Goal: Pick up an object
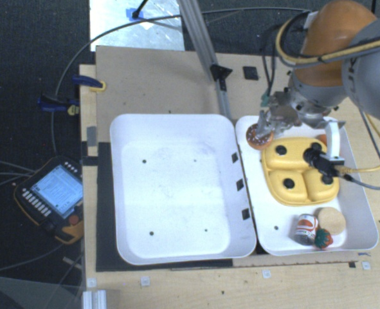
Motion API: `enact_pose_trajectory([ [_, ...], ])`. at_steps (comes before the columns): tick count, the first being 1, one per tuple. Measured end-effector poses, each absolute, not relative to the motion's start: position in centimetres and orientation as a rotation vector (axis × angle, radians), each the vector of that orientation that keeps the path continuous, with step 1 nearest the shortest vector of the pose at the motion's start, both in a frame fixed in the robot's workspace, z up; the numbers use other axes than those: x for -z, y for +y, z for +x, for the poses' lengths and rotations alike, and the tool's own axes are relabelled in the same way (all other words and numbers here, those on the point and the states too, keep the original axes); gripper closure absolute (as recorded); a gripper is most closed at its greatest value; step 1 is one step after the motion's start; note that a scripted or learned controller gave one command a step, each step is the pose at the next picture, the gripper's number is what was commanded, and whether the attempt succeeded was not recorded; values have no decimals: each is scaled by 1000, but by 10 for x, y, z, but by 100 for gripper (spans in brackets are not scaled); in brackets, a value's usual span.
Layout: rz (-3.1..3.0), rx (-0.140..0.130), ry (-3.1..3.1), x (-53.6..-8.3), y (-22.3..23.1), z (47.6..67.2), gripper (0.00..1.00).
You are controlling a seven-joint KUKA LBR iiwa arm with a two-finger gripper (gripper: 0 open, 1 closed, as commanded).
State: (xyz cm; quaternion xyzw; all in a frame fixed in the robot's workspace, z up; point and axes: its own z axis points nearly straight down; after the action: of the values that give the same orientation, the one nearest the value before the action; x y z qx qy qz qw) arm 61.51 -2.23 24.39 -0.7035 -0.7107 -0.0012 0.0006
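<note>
My gripper hangs over the far left corner of the right bin. Right beneath its tip lies a small brown round thing, touching or almost touching it. A large yellow lumpy piece with black dots fills the middle of that bin, just right of the gripper. Near the front sit a small can, a tan disc and a little green and red thing. A small orange thing peeks out at the far side behind the wrist.
The left bin lies beside the right one, their rims meeting in the middle. A grey pole slants down to the bench behind the bins. A hand-held controller lies off the bench on the left.
</note>
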Motion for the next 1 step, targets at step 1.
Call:
enact_pose_trajectory([
  [1, -2210, 0, -2230, -230, 25, 592, 100],
])
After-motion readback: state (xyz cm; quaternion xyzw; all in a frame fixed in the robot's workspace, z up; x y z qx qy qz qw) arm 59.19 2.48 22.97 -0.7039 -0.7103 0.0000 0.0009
